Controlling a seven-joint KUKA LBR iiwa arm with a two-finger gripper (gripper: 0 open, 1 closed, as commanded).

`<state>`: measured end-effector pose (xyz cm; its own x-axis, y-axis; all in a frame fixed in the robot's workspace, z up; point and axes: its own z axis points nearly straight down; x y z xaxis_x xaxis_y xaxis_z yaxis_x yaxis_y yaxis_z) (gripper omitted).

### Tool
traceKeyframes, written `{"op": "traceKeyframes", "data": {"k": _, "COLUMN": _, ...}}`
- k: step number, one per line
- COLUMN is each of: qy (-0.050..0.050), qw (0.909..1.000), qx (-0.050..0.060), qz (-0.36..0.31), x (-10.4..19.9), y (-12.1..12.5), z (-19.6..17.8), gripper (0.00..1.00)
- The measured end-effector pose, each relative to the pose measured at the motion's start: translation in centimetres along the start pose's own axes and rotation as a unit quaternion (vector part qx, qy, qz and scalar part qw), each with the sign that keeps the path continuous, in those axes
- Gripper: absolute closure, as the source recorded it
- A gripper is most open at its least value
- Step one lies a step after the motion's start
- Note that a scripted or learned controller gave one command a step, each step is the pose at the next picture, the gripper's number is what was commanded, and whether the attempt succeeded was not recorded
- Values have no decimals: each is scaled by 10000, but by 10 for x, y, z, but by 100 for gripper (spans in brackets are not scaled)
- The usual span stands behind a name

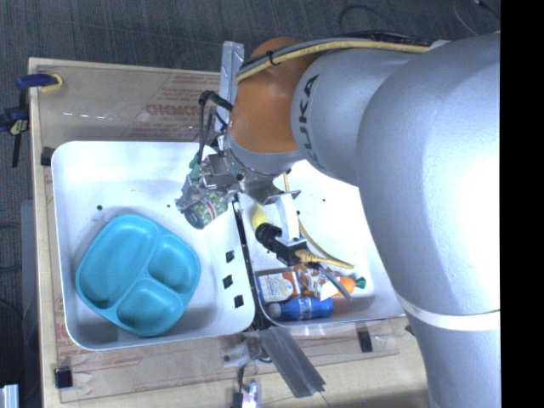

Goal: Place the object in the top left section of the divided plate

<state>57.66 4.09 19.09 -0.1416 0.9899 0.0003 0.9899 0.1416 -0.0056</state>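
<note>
One can [202, 208] at the tool [206, 192], above blue plate [136, 273]

Bright glare on white bins [102, 164]

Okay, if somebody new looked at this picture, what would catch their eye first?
The big grey arm with its orange band fills the right side, reaching over the bins. Next is the bright blue divided plate in the left bin. The pincer hangs above the plate's upper right, a small greenish object at its tip.
</note>
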Motion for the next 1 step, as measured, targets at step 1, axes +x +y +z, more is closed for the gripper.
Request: {"op": "traceKeyframes", "data": {"k": 1, "qy": -3, "qw": 9962, "qx": -7, "qz": -868, "x": 25, "y": -62, "z": -6, "gripper": 100}}
